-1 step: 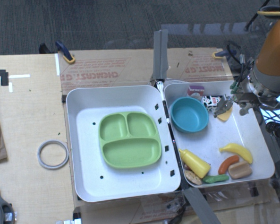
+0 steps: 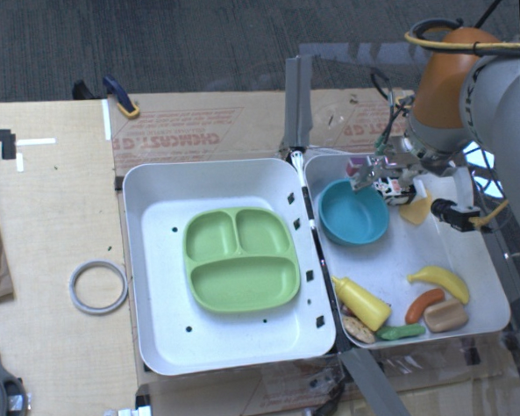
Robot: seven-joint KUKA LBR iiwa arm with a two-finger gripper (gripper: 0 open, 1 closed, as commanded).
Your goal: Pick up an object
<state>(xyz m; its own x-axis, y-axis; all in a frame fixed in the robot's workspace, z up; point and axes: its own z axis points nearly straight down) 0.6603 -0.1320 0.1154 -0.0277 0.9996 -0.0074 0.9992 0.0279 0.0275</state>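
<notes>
The table (image 2: pixel 50 216) is covered in tan cardboard and carries two shallow white bins side by side. The left bin (image 2: pixel 150 280) holds a green divided plate (image 2: pixel 241 259), lying flat near its middle, with three compartments facing up.

The right bin (image 2: pixel 483 268) holds the smaller things. A blue bowl (image 2: pixel 353 213) sits upright at its far left part, close to the wall shared with the left bin. Along the near edge lie a yellow bottle (image 2: pixel 364 302), slanted with its narrow end toward the shared wall, a piece like a cookie (image 2: pixel 359 330) just beside its lower end, a green pod-shaped piece (image 2: pixel 399 331), a red sausage-shaped piece (image 2: pixel 421 304) and a brown block (image 2: pixel 446 316) touching or nearly touching it. A yellow banana (image 2: pixel 440 280) lies just above these, near the right wall. A pale yellow wedge (image 2: pixel 416 211) rests near the far right part of the bin, just beside the bowl's right side.

The grey arm (image 2: pixel 490 92) with its orange band (image 2: pixel 440 68) reaches in from the right, and the tool (image 2: pixel 379 179) hangs over the far edge of the blue bowl, just by the yellow wedge. Whether its jaws are parted or closed I cannot tell, and nothing is visibly held between them.

On the table left of the bins lies a grey tape ring (image 2: pixel 98 286), well apart from them.
</notes>
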